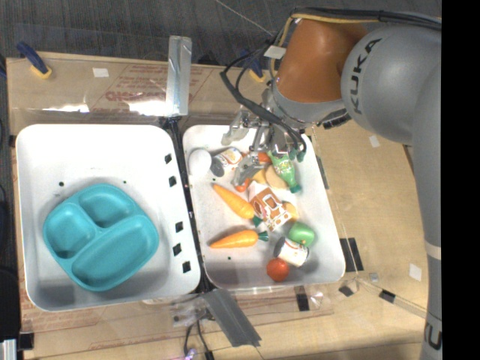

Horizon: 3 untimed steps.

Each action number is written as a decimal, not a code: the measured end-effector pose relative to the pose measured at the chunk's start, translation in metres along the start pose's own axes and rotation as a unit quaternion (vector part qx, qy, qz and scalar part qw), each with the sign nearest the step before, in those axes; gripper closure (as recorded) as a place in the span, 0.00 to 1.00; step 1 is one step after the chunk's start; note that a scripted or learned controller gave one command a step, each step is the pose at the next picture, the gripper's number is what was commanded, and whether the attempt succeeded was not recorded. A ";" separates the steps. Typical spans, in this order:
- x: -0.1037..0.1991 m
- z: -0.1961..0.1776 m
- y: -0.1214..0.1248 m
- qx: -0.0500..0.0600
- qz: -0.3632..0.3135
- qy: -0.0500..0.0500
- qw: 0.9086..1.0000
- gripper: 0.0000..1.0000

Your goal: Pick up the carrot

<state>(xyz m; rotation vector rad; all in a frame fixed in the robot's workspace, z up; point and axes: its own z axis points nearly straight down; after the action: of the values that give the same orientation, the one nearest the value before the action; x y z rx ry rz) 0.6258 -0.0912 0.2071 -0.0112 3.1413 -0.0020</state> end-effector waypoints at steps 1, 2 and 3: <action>0.037 0.114 0.002 -0.001 0.006 0.004 1.000 0.00; 0.086 0.116 -0.010 -0.001 -0.052 0.001 0.999 0.00; 0.084 0.105 -0.008 -0.001 -0.056 0.000 0.998 1.00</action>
<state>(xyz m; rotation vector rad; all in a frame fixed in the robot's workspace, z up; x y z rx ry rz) 0.5421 -0.1003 0.1021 -0.1874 3.1349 0.0005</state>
